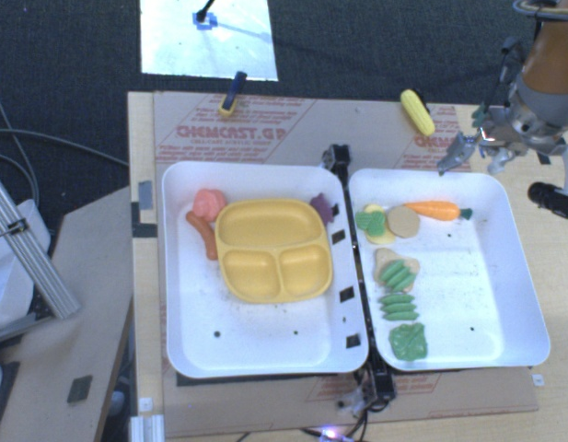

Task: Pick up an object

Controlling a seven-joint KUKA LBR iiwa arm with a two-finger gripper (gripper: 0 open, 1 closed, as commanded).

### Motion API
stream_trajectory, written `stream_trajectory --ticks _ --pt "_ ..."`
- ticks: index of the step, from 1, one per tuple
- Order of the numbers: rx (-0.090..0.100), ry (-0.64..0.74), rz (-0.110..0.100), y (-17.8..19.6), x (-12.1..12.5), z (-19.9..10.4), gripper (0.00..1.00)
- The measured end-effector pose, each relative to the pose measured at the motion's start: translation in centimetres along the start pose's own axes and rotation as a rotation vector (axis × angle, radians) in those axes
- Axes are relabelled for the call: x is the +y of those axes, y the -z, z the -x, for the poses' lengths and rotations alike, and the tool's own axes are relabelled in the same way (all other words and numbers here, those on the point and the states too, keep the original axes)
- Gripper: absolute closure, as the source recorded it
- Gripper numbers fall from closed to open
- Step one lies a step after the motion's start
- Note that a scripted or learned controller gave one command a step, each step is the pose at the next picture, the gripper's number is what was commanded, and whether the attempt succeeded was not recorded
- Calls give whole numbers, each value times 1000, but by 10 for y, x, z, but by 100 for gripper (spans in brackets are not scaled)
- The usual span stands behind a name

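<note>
Two white bins (256, 357) sit on printed cardboard (265, 127) over dark carpet (63, 53); gripper (468, 150) state unclear.

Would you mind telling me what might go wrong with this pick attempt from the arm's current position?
1. The gripper sits at the right bin's far rim, so a straight descent may hit the rim rather than a toy.
2. The carrot, tan piece and green-yellow piece lie crowded together, so the fingers may nudge neighbours.
3. The pea pod lies flat and may slip.
</note>
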State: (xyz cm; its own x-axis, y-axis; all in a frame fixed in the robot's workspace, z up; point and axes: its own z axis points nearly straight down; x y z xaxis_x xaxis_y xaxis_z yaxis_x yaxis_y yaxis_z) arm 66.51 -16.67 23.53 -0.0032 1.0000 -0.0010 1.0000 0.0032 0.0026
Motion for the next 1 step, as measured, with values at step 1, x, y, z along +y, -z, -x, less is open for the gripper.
stream_trajectory --ticks 1 --pt "1 -4 -9 -109 0 38 0"
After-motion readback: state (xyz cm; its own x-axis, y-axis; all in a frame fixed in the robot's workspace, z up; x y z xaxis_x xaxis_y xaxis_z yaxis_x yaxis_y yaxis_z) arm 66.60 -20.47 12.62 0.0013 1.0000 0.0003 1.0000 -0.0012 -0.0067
